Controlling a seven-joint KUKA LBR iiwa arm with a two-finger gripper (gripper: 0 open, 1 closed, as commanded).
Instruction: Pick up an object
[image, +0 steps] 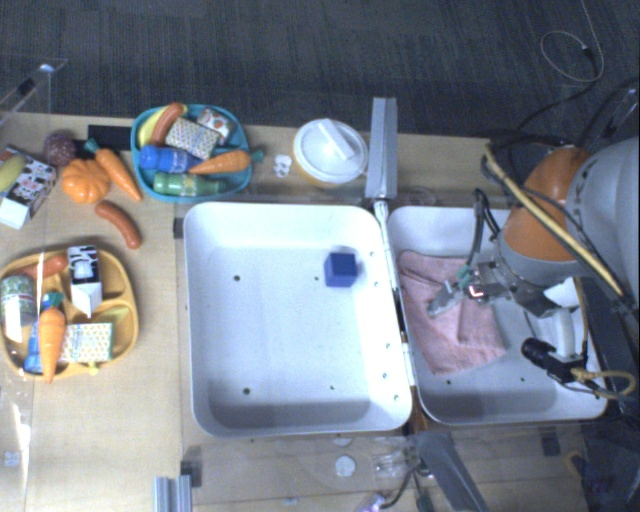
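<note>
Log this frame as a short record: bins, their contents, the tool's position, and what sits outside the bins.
left bin: holds a blue cube near its upper right corner
right bin: holds a pink cloth on its left side
tool: over the pink cloth, reaching in from the right
bench, left of the bins: blue bowl and yellow tray, both with toy food
bench, above the bins: white lidded container

We see two smooth white plastic bins (290, 400) on a pale matt wooden worktop (150, 400). In the right bin lies a soft pink cloth (445, 340), matt and creased. The blue block (341, 268) in the left bin looks like dull plastic. The tool (447, 297) shows bare grey metal.
</note>
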